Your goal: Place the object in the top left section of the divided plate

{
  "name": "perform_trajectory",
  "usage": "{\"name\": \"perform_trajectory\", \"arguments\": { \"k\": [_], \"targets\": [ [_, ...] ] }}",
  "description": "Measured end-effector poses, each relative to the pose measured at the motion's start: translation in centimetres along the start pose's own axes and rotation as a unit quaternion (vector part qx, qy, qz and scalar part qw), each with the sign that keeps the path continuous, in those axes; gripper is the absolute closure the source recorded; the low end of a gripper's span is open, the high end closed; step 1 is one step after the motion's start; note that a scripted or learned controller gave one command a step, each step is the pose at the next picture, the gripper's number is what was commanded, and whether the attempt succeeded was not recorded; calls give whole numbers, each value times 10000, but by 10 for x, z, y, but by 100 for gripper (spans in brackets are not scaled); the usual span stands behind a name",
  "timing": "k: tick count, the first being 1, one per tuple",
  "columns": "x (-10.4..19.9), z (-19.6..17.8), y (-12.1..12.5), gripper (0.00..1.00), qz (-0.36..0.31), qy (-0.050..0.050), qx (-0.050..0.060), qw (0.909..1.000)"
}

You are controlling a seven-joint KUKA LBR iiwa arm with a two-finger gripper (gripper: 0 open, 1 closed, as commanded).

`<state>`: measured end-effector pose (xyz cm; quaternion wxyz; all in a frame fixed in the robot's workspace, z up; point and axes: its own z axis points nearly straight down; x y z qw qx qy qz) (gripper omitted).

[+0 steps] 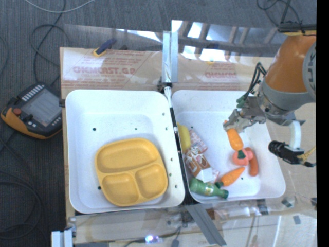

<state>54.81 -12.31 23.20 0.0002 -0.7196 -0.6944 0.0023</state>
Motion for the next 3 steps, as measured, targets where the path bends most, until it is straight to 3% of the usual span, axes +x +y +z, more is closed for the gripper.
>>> {"name": "perform_trajectory", "arguments": {
  "k": [1, 2, 3],
  "targets": [
    [90, 34, -35, 100, -972, 15, 12, 9953],
    [158, 51, -68, 100, -338, 9, 19, 9994],
    [158, 51, -68, 0, -334, 11, 21, 9994]
  ]
}}
